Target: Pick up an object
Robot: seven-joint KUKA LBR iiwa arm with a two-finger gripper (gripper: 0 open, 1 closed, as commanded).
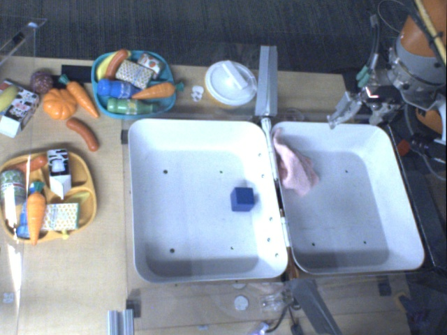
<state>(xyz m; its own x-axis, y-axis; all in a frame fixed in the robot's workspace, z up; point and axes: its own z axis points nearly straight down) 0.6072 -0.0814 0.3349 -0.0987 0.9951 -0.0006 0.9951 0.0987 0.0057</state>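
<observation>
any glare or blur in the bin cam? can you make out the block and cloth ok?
Camera view: even, soft light; blue block crisp in the left bin, pink cloth slightly soft in the right bin; claw small and blurred at the bin's top rim.

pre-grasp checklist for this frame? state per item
1. Target in a bin: blue block lies in the left bin. ok.
2. Second candidate: pink cloth in the right bin, draped against its left wall. ok.
3. Block free of neighbours: nothing touches it. ok.
4. Gripper over a target: above the right bin's far rim, away from both. not ok.
5. Finger state: cannot tell.
</observation>
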